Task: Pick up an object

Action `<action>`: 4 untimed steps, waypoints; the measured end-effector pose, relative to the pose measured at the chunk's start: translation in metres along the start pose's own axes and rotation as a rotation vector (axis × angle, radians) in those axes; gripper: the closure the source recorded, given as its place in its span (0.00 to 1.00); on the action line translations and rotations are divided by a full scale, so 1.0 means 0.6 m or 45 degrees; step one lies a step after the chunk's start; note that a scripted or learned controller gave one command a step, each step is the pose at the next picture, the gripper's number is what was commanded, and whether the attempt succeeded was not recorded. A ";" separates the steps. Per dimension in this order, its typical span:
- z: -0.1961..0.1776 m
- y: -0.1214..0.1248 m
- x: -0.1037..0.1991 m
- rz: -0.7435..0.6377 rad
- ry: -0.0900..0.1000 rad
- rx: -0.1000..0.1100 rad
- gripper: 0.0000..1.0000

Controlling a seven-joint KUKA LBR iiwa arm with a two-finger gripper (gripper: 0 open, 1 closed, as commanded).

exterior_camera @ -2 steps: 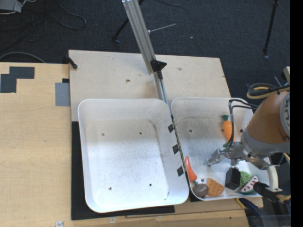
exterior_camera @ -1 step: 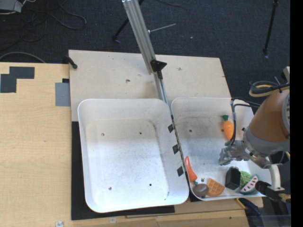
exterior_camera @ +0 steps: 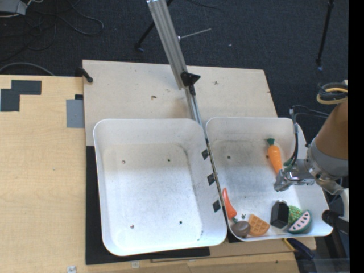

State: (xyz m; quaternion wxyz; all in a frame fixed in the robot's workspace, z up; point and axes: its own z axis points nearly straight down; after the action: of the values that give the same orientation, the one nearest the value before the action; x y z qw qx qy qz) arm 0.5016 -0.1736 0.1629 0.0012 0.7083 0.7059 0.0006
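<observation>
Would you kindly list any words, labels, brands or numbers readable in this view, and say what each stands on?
None: no readable text anywhere.
The two shallow white bins, the orange toy carrot, the small black block and the watermelon-slice toy carry no legible marks.

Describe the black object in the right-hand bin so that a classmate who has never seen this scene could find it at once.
Look in the right bin, along its near edge, where several toys sit together. The black block stands between a waffle and a watermelon slice. It alone is plain black.
</observation>
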 end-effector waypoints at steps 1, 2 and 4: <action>-0.103 0.010 -0.007 -0.006 -0.001 -0.003 1.00; -0.177 0.012 -0.009 -0.006 0.000 0.000 1.00; -0.154 0.058 0.169 -0.012 0.005 0.007 1.00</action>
State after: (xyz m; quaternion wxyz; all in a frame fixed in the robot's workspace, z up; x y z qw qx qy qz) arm 0.5366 -0.0721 0.2552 -0.0019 0.7051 0.7091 0.0000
